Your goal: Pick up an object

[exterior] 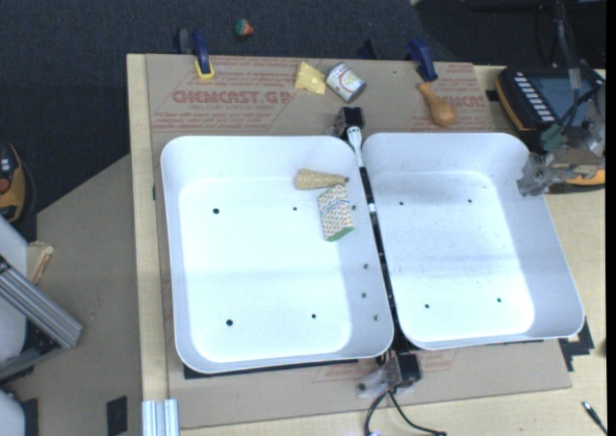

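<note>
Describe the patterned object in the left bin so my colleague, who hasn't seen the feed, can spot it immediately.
Start at the left bin, the white one. Look near its upper right corner, close to the divide between the bins. The patterned packet lies just below a plain tan cone-shaped piece; the packet is flat, with a green and white speckled print.

Two bins (192,261), two objects (334,211)
</note>
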Motion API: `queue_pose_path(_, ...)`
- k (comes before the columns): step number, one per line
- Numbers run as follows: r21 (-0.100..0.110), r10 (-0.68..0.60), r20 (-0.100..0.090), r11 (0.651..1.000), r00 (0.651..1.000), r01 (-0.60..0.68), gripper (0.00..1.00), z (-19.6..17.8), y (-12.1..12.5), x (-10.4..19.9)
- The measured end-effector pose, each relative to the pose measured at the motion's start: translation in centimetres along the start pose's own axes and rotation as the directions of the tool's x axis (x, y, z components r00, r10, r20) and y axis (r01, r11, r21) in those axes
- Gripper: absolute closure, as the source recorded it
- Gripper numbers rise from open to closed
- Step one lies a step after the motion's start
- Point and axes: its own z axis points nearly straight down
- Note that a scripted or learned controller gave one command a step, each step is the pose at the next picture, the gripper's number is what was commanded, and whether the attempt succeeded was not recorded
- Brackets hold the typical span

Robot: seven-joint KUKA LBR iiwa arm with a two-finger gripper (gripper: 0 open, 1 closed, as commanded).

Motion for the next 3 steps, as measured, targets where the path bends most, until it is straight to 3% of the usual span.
queue_pose_path(1,-0.013,-0.005,0.002,1.0,1.0,0.005,1.0,-12.0,1.2,3.3)
queue_pose_path(2,-0.007,0.006,0.006,1.0,1.0,-0.006,1.0,-19.1,1.2,-3.8)
queue_pose_path(3,0.016,-0.002,-0.007,1.0,1.0,0.002,1.0,-4.9,5.5,-1.9)
